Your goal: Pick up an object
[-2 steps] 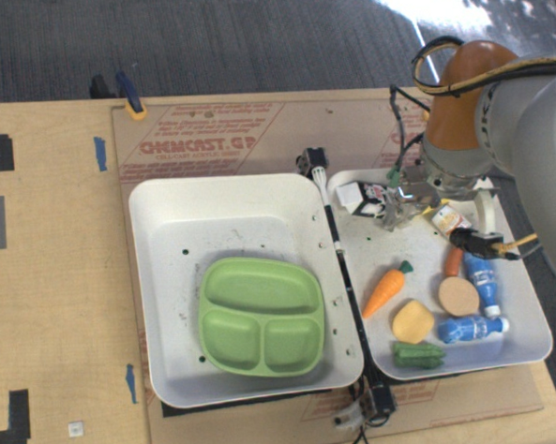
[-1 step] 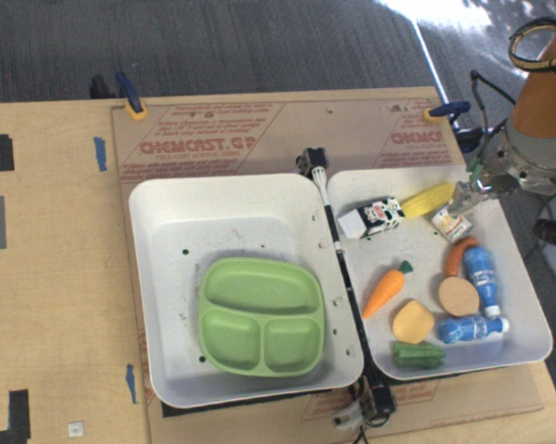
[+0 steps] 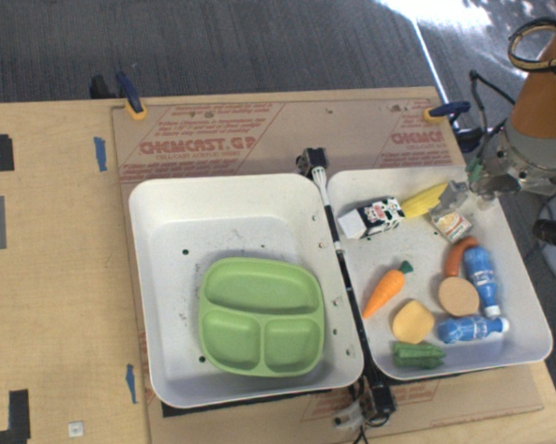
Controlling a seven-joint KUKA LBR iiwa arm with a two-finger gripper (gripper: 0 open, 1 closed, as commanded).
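The right bin [image 3: 533, 327] holds several small items. Along its far side lie a yellow banana [image 3: 425, 199], a black-and-white toy carton [image 3: 381, 214], a white block [image 3: 350, 223] and a small tan packet [image 3: 450, 223]. Nearer the front are a carrot [image 3: 385, 290], a yellow lump [image 3: 413, 322], a green piece [image 3: 418, 353], a tan disc [image 3: 458, 296], a red-orange piece [image 3: 458, 252] and two blue bottles [image 3: 481, 274] [image 3: 471, 328]. My gripper [image 3: 466, 192] hangs at the bin's far right corner, just right of the banana and above the packet.
The left bin [image 3: 159, 271] holds a green divided tray [image 3: 261, 315]. A black clamp [image 3: 312, 160] sits between the bins at the back. Blue-and-yellow clamps [image 3: 131, 94] [image 3: 445, 112] pin the cardboard sheet. The arm's orange band [image 3: 543, 106] stands at the right edge.
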